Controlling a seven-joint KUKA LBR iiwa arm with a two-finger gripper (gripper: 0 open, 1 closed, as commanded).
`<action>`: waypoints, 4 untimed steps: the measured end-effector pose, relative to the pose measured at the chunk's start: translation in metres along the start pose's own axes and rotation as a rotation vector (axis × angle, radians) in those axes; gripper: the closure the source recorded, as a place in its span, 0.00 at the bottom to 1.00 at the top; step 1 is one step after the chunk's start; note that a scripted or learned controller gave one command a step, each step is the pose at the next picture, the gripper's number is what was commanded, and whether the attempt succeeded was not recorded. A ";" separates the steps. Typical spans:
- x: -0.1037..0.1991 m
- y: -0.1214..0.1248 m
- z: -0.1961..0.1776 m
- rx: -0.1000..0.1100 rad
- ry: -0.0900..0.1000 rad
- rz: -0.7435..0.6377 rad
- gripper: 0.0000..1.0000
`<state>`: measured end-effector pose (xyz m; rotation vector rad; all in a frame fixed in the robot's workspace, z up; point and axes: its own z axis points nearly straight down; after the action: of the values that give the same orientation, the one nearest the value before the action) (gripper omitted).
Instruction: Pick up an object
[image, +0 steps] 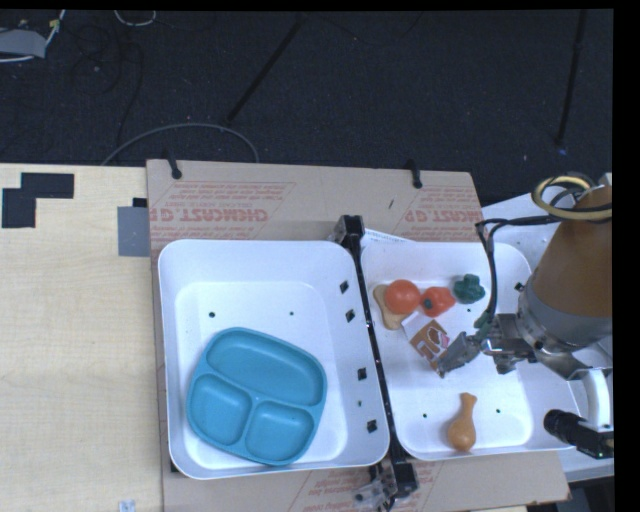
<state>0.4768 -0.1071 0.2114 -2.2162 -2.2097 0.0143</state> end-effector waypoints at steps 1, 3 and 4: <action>0.000 0.003 -0.006 -0.013 -0.002 -0.002 0.00; 0.003 0.002 0.100 -0.009 0.000 -0.003 0.00; 0.003 0.002 0.125 -0.011 0.000 -0.003 0.00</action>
<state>0.4767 -0.1036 0.0866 -2.2190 -2.2181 0.0030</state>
